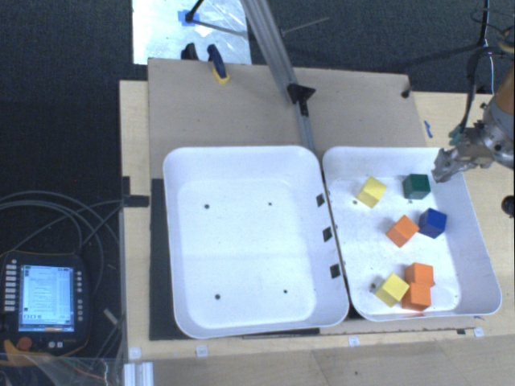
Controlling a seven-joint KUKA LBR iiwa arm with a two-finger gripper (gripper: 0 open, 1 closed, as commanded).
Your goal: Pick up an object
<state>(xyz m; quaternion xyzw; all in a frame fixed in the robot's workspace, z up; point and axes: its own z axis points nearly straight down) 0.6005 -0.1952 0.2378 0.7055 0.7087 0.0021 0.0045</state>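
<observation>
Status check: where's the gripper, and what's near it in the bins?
Gripper over right bin's upper right edge, holding nothing visible. Green cube nearest, just left of it. Blue cube below; nothing blocking the green.

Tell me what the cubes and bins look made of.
Cubes, e.g. the green cube and blue cube: probably painted wood or solid plastic, judging by flat, matte, crisp-edged faces; I can't tell which. Right bin and left bin: likely thin moulded plastic, smooth white with rounded rims.
</observation>
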